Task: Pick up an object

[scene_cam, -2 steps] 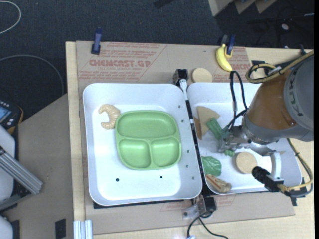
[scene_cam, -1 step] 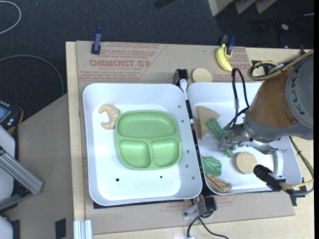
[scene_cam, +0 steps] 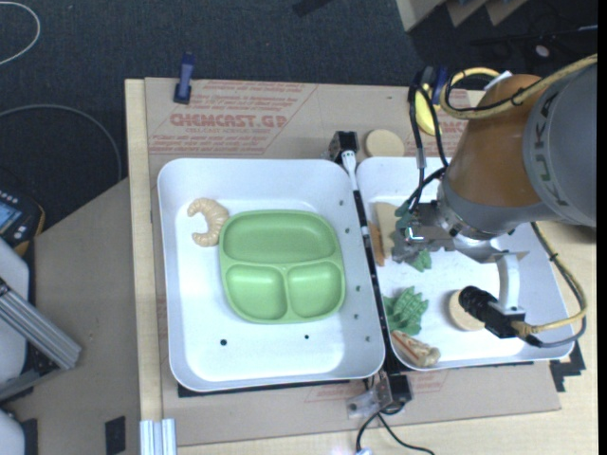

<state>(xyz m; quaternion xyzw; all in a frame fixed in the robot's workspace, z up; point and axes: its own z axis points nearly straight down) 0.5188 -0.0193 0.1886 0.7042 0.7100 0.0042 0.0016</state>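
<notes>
My gripper [scene_cam: 413,245] hangs low over the left part of the right bin [scene_cam: 455,347], under the grey arm with its orange band. A small green piece [scene_cam: 420,261] shows right at the gripper's lower edge; whether it is held cannot be made out. A green leafy toy [scene_cam: 408,308] lies just below it in the bin. Along the bin's left wall rests a tan stick-shaped piece [scene_cam: 378,233]. A pale shell-like pastry [scene_cam: 414,351] sits at the front left corner, and a round tan biscuit [scene_cam: 459,311] lies to the right of the leafy toy.
The left bin [scene_cam: 180,282] holds a green divided plate [scene_cam: 282,263] and a beige croissant [scene_cam: 209,221] at its upper left. A round tan disc [scene_cam: 384,143] lies on the bench behind the bins. A blue clip [scene_cam: 184,78] sits at the board's far left corner.
</notes>
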